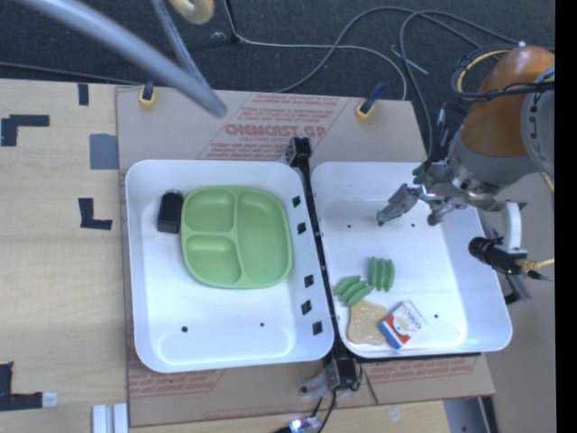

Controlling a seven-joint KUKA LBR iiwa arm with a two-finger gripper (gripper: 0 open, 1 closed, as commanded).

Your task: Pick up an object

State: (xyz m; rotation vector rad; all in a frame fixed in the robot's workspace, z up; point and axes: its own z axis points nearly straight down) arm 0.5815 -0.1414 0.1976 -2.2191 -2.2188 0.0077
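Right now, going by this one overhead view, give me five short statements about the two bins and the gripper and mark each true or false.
1. The green divided plate lies in the left bin. True.
2. A small black object sits beside the plate's left edge. True.
3. The green pea pods lie on the plate. False: they lie on the floor of the right bin, near its lower middle.
4. The gripper holds the small red, white and blue packet. False: the packet lies on the bin floor beside a tan flat piece, well apart from the gripper.
5. The gripper is over the right bin's upper part. True.
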